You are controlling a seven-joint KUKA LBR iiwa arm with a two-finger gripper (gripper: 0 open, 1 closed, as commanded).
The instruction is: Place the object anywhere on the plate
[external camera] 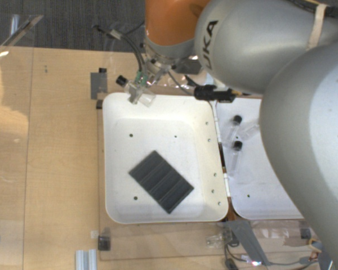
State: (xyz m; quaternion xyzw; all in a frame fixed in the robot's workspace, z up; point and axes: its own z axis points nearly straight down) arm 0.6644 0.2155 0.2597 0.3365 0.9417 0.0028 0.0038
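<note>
Dark grey and ribbed, the flat rectangular object [161,181] lies in the left bin [115,151], in the half of the floor nearer the camera and a little right of centre. We treat this slab as the task's thing, though it could equally be the plate, since we can make out no separate plate in either bin. Its long axis runs diagonally, from upper left to lower right in the camera view, and the ribs run along that axis. No end differs from the other, so it has no clear pointing direction.

The gripper [139,91] hangs at the far rim of the left bin, well apart from the slab. We cannot tell how its jaws stand; cabling and clear parts obscure them.

Risks from here, in our judgement:
- The slab is thin and lies flat, so the jaws may slide over it without purchase.
- An approach not squared to the diagonal could push or spin it.
- With no identified plate, the release point is uncertain.

The right bin [245,167] holds two small dark pieces [236,132].
</note>
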